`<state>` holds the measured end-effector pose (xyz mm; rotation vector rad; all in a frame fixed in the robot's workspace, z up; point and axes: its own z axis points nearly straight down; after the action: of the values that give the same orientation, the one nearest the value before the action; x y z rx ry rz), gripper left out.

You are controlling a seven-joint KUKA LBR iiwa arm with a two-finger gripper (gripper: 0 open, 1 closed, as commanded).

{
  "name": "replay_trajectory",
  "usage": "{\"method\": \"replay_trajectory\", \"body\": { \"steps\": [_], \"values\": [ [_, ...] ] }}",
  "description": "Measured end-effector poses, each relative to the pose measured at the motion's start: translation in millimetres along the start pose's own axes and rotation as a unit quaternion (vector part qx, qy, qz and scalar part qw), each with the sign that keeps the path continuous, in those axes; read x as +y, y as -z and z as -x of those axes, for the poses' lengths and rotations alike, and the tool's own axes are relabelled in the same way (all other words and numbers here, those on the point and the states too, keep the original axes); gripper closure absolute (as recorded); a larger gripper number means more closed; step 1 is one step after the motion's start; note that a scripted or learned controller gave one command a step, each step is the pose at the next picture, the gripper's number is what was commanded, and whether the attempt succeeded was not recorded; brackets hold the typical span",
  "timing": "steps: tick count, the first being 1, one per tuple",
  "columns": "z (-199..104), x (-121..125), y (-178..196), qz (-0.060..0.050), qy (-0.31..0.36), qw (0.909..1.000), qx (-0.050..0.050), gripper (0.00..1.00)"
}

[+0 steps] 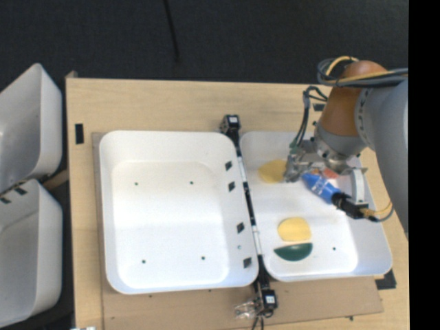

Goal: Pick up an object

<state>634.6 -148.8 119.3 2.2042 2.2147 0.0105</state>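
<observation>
My end effector hangs low in the right bin, near its far side. I cannot tell how it is set, because my wrist covers much of it. A yellow piece lies just beside it on the side toward the left bin, maybe touching. A blue object lies just beside it on the other side. Nearer the camera sit a yellow disc and a green piece, well apart from it.

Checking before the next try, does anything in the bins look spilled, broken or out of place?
Nothing stands out. The right bin holds two yellow pieces, a dark green piece and a blue item beneath the gripper, all lying inside its rim.
</observation>
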Motion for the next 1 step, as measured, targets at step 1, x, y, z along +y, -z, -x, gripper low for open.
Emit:
{"method": "replay_trajectory", "body": {
  "steps": [1],
  "values": [
    [-43.9, 36.7, 120.6, 0.001, 0.001, 1.0, 0.003, 1.0]
  ]
}}
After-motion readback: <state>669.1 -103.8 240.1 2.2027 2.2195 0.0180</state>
